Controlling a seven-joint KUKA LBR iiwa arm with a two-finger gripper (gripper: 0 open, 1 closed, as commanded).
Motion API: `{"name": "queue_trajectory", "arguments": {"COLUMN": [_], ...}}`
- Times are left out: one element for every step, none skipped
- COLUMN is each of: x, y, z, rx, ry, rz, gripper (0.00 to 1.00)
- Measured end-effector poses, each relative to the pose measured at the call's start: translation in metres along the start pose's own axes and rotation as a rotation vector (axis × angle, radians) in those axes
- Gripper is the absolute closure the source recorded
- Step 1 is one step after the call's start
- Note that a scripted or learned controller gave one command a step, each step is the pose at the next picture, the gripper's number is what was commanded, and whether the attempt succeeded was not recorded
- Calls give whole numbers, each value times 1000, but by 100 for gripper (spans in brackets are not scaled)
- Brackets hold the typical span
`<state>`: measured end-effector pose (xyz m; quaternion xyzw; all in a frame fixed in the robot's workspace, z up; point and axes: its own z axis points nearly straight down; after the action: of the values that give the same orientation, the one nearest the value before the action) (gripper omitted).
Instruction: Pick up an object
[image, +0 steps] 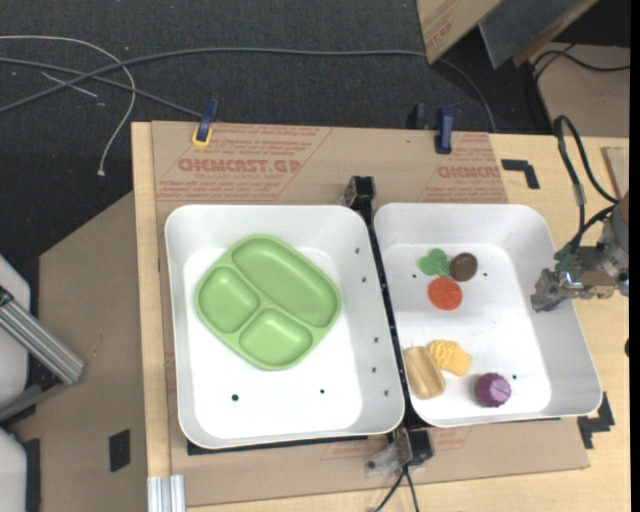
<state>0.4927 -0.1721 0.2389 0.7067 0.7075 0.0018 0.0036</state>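
Gripper (552, 291) is seen at the right bin's (530, 228) right rim, nothing held; its finger state cannot be told. 6 toy foods are seen in that bin: green (433, 263), brown (463, 266), orange-red (445, 293), yellow corn (449, 356), tan (424, 372), purple (491, 389). A green divided plate (266, 299) is seen in the left bin (200, 400).

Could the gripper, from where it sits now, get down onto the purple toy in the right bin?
Probably yes. The gripper sits at the right bin's right rim, and the purple toy lies apart from the yellow corn, with bare floor around it.
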Motion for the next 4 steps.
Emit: {"name": "queue_trajectory", "arguments": {"x": [0,53,102,154], "y": [1,25,42,62], "z": [-5,-2,9,13], "rx": [5,5,7,6], "ry": [2,4,4,4], "rz": [0,-6,-4,-4], "gripper": [100,100,100,100]}}
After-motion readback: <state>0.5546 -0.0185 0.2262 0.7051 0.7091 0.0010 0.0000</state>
